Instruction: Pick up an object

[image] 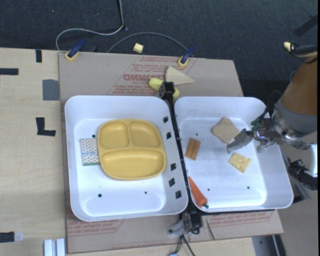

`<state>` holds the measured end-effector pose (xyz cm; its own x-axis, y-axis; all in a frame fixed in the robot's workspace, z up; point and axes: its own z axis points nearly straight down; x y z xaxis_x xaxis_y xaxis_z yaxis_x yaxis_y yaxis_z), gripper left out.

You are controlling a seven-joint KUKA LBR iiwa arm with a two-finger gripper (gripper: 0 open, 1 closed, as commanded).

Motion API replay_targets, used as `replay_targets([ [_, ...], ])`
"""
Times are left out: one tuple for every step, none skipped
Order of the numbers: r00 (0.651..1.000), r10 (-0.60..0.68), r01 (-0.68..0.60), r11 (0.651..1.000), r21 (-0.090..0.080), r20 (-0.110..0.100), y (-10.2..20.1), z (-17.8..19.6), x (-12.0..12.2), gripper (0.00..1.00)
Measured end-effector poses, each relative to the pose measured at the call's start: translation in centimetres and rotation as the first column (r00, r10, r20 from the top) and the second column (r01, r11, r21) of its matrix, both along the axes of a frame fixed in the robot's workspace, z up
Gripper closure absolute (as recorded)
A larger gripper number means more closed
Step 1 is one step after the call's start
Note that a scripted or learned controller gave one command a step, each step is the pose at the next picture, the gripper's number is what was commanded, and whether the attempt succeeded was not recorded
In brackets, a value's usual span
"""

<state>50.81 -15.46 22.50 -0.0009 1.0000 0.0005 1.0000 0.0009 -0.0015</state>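
Far out beyond our gripper [244, 139], in the other bin [77, 159], we see a yellow divided plate [132, 148] with a small patterned sponge [88, 151] touching its far edge; both are well apart from us and not what we are after. Nearer, in our own bin [274, 196], a brown cracker [192, 148] lies ahead of the gripper and a carrot [198, 192] sits against the dividing wall, ahead and toward the bottom of the view. The likely targets are close: a tan bread slice [224, 129] just beside the fingertip on its upper side, and a yellow cheese cube [239, 162] just below it. We cannot tell whether the fingers are spread or closed, since one grey finger is all we make out, and nothing visibly sits between them. To do this step well, we judge we should centre over one piece, keep clear of the other, and come down straight before closing. Our arm [304, 95] reaches in from the right, wrist low over the bin and tilted, the gripper pointing toward the divider.
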Motion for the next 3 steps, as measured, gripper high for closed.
replay_targets([
  [1.000,0.005,-0.005,1.000,0.001,-0.002,4.2,-10.2,7.3,0.00],
  [1.000,0.000,0.000,1.000,-0.003,0.000,5.3,-14.2,8.3,0.00],
  [1.000,0.000,0.000,1.000,-0.003,0.008,5.3,-12.7,8.5,1.00],
])
